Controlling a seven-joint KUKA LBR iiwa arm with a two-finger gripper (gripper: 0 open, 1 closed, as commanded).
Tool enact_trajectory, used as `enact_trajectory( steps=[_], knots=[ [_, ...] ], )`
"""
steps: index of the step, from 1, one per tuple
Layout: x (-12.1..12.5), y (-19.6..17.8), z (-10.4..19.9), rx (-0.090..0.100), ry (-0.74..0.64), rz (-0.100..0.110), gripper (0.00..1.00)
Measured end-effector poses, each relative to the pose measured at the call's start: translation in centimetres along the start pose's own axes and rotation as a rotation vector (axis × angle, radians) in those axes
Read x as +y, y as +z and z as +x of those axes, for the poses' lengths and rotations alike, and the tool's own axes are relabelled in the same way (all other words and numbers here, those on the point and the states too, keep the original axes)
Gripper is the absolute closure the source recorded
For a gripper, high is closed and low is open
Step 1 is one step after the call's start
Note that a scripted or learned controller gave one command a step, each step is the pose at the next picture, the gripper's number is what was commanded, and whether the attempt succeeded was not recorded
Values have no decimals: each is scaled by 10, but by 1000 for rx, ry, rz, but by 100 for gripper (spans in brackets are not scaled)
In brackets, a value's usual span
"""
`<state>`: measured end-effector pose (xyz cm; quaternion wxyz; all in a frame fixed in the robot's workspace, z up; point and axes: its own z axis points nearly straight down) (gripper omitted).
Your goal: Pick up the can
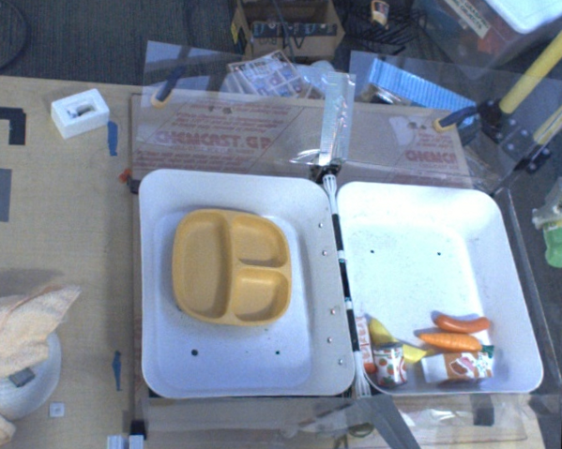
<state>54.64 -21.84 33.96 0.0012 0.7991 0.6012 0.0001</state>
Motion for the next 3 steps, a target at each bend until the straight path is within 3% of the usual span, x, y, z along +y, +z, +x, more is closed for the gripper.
enact_trajectory(
  steps=[1, 2, 3],
  knots=[
    [2, 88, 11, 1, -20, 2, 100],
    [21, 131, 23, 1, -175, 3, 100],
    [-20, -24, 10, 0, -377, -1, 100]
  ],
)
